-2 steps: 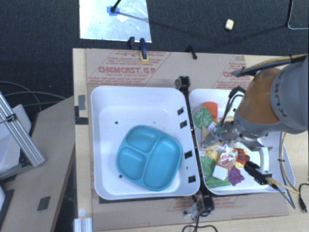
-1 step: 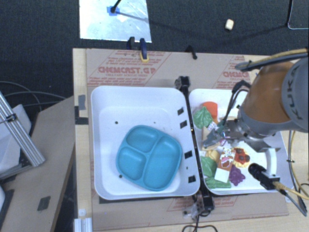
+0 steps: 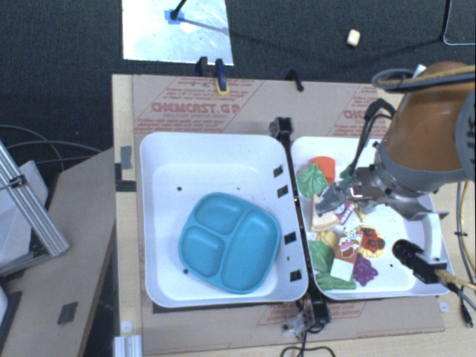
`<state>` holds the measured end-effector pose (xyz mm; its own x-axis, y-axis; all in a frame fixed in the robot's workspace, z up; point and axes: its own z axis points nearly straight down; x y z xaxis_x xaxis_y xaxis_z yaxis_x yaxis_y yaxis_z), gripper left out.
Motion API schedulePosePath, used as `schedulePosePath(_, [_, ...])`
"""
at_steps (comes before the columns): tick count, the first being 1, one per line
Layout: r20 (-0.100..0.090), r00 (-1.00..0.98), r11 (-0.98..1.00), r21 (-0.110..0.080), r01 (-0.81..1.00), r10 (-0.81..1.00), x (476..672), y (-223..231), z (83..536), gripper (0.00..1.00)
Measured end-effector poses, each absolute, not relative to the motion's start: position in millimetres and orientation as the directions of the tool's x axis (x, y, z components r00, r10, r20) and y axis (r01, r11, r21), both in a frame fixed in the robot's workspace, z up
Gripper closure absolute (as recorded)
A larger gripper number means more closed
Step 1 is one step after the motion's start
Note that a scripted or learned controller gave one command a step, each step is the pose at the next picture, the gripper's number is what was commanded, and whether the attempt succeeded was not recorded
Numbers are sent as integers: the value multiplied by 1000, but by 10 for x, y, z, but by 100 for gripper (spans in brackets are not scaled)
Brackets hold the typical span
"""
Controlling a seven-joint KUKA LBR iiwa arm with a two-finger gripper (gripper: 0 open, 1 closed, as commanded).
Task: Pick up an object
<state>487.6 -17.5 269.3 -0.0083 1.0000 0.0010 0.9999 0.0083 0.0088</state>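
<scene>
The right bin [image 3: 387, 151] holds a heap of toy food along its left side. A green leafy piece [image 3: 312, 178] lies beside an orange piece [image 3: 323, 164] at the back. Nearer the front are an orange and red piece [image 3: 369, 241], purple grapes [image 3: 364, 269], a white block [image 3: 342, 269] and a dark green piece [image 3: 320, 255]. My gripper [image 3: 336, 198] is down low over the middle of the heap, just right of the green leafy piece and above a pale piece [image 3: 325, 221]. Whether anything sits in it is hidden by the clutter.
The left bin [image 3: 171, 162] holds a blue divided plate [image 3: 229, 241] at its front middle. A black-clipped divider wall [image 3: 291, 199] separates the two bins. The grey and orange arm [image 3: 431, 132] covers the right bin's far right part.
</scene>
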Motion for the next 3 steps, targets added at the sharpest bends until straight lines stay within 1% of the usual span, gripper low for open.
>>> schedulePosePath(1, [3,-11,11,20,1000,1000,4879,229,4386,0])
schedulePosePath(2, [1,-6,6,15,1000,1000,4869,186,5415,0])
schedulePosePath(3, [0,-16,16,-9,1000,1000,4851,1493,3999,0])
